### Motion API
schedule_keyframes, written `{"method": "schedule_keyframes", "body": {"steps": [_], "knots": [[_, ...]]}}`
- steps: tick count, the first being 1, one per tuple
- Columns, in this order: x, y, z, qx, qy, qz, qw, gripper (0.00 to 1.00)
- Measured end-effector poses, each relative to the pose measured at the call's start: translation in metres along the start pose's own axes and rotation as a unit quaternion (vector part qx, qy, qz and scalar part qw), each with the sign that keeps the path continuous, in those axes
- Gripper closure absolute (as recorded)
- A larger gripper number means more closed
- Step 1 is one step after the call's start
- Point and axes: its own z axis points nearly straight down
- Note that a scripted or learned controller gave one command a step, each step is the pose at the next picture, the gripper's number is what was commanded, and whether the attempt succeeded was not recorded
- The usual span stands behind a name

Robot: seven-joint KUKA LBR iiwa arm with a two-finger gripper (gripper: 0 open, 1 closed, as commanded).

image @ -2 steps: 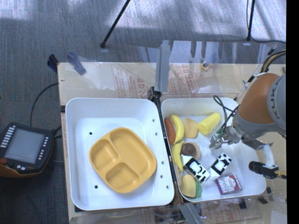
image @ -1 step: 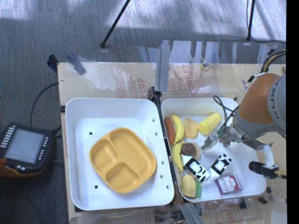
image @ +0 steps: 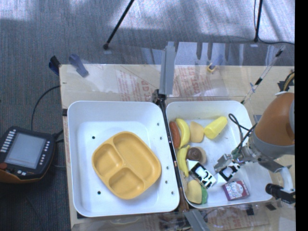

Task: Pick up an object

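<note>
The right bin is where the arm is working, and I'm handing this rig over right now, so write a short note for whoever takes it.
Gripper: low in the right bin, by a black-and-white item; no grasp can be confirmed.
Things: bananas, a yellow piece, a brown round piece, a black-and-white box and a red packet lie in the right bin. The left bin holds a yellow divided plate.
Done: nothing lifted.
Left: grasp one object and raise it.

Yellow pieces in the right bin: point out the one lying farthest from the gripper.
The banana at the bin's upper left corner, beside the reddish sausage. The yellow piece and the lower banana lie closer to the gripper.
</note>
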Motion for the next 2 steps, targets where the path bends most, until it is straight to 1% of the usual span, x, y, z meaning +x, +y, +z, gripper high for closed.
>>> {"method": "schedule_keyframes", "body": {"steps": [1,2], "knots": [[0.040,0.017,-0.066,0.000,0.000,-0.052,0.9986,0.00],[0.033,-0.006,-0.015,-0.017,-0.009,-0.042,0.9989,0.00]]}}
